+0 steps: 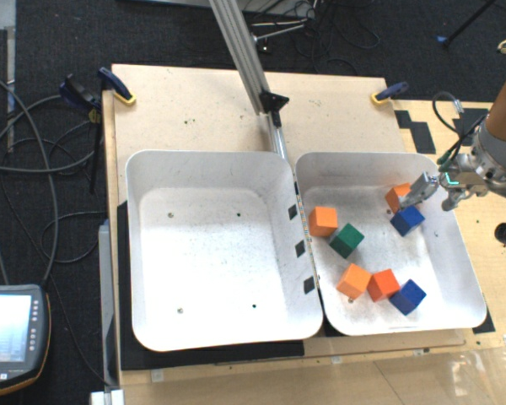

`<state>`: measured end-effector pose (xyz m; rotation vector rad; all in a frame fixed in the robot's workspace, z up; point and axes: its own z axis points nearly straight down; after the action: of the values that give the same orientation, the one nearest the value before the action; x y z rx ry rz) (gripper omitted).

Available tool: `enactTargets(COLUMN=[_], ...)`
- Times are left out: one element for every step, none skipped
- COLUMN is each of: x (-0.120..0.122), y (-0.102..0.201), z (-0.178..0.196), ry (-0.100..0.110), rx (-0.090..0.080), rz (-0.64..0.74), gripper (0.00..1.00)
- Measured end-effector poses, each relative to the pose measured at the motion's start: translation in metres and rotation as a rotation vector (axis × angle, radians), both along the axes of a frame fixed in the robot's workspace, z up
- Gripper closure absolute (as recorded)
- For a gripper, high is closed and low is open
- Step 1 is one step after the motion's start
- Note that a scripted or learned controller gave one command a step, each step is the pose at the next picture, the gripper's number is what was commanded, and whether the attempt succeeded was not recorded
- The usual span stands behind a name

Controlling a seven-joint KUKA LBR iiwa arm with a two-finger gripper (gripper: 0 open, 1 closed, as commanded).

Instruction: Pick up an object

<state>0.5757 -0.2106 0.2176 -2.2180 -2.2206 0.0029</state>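
Plywood worktop [194,108] on dark carpet. Metal pole [240,45] slants down to the bins' seam. Blue-yellow clamps at back corners: left [116,87], right [390,93]. Black cables [34,154] at left. Teach pendant [10,336] bottom left.

Speckled glossy white plastic bins [209,165], pale matt wooden bench [194,99], matt painted blocks [324,221], brushed metal pole [236,36]

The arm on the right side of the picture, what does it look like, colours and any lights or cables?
The arm is grey, with an orange band at the top edge of the view. Its wrist is silvery metal with a small green light, and a dark cable loops beside it. The claw is grey metal.
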Motion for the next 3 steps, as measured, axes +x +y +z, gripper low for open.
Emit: enactTargets(x=[0.000, 0.001, -0.009], y=[0.000, 0.011, 0.016], z=[0.002, -0.052, -0.109], ry=[-0.002, 0.002, 0.003], rx=[-0.001, 0.001, 0.001], rz=[0.001, 0.002, -0.001], gripper=[0.00, 0.00, 0.00])
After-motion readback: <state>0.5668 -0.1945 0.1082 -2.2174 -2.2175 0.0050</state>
